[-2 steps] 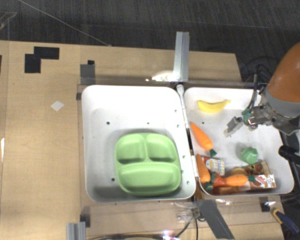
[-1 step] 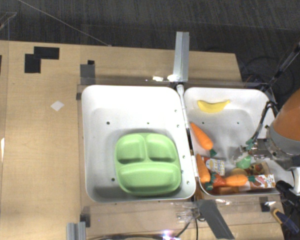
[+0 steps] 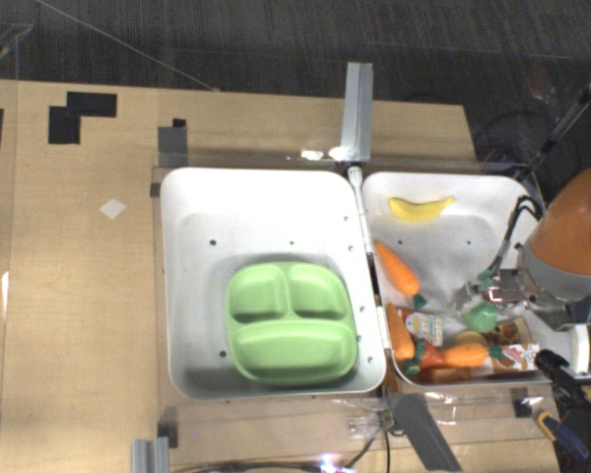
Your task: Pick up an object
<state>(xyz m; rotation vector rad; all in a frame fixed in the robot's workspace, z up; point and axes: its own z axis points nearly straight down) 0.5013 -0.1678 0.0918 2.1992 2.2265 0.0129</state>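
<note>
My gripper (image 3: 480, 299) reaches in from the right and hangs low over the right bin (image 3: 473, 227), near its front right part. Directly beneath it lies a small green toy (image 3: 481, 318), touching or nearly touching the gripper's tip. Around that toy lies a pile of play food: an orange piece (image 3: 463, 355), a small printed carton (image 3: 426, 325), a red piece (image 3: 429, 360) and a flat packet (image 3: 513, 357). A carrot (image 3: 398, 270) lies by the bin's left wall, and a yellow banana (image 3: 421, 208) lies at the back.
The left bin (image 3: 207, 225) holds a green divided plate (image 3: 291, 321) towards its front. A second orange carrot (image 3: 400, 335) rests along the right bin's front left wall. The arm's orange band (image 3: 574, 227) hangs over the right bin's right edge. A metal post (image 3: 358, 111) stands behind the bins.
</note>
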